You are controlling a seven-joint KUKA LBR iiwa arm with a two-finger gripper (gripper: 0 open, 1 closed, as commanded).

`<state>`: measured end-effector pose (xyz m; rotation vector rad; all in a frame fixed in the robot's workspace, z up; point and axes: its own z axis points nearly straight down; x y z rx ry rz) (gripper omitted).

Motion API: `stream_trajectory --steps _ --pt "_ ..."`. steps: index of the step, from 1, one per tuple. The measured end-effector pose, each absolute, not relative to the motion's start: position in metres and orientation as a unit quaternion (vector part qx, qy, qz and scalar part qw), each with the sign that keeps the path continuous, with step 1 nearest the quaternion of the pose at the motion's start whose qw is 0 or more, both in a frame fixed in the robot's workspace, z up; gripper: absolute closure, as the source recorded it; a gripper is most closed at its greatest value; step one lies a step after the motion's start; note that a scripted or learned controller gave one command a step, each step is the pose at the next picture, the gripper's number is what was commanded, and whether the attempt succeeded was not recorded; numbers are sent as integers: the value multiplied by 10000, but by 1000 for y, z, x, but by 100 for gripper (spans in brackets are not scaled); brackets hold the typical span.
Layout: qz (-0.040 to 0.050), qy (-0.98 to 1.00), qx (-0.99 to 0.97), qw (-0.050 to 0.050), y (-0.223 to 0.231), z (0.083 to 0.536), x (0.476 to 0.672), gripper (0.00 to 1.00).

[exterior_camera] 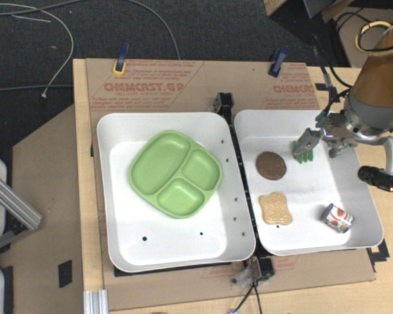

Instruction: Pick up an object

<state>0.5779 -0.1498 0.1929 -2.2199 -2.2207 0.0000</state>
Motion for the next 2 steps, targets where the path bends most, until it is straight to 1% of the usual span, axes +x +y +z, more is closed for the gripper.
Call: stream_trajectory --steps 1,2 --pt "16 -7070 -7072 35 -146 136 568 0" --pt "-6 -7068 -7074 13 -146 86 569 0"
